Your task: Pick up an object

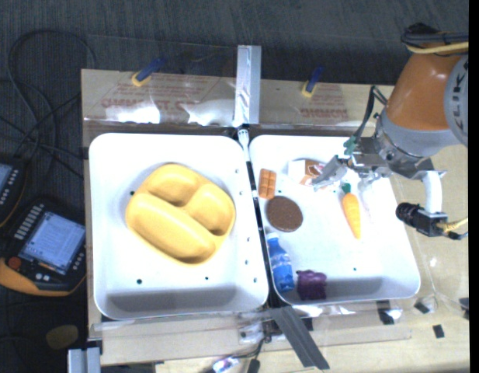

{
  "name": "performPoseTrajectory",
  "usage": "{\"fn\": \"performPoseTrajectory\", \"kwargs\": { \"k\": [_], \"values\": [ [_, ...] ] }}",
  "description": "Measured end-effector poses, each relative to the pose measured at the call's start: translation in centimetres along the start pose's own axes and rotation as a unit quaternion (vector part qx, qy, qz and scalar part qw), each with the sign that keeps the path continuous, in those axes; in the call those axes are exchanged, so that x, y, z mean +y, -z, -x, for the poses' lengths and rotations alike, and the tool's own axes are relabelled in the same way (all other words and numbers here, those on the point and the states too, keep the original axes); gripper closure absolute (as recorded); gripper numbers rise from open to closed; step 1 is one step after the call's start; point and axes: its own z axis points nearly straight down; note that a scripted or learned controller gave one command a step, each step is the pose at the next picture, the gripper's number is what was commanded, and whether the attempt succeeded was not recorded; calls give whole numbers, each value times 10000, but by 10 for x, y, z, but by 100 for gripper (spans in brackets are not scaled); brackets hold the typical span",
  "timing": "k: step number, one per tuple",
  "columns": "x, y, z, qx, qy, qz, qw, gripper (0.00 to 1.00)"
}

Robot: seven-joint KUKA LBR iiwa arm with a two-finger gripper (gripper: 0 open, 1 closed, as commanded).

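Note:
The right bin [379, 282] holds an orange carrot [352, 213], a round brown disc [285, 214], an orange wafer block [267, 182], a blue bottle [280, 263], a purple grape bunch [311, 284] and a small brown-and-white item [308, 169] at the back. My gripper [346, 176] hangs over the back of this bin, just above the carrot's green top, its fingers spread open with nothing between them. The left bin [115, 286] holds a large yellow banana-bunch shape [179, 213].
A metal divider post [248, 84] rises behind the bins' shared wall. Blue-and-yellow clips [148, 71] sit on the plastic sheet behind. A teach pendant [37, 243] and cables lie left of the bench. A black fitting [416, 215] sticks out beside the right bin.

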Motion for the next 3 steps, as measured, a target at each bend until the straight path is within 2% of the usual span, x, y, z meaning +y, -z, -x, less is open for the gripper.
{"fn": "performPoseTrajectory", "kwargs": {
  "k": [1, 2, 3],
  "values": [
    [-45, -140, 38, -10, 63, 42, 10000, 0],
    [19, -140, -12, -17, -419, 64, 9991, 0],
    [50, -71, 77, -22, -290, 1, 9996, 0]
  ]
}}
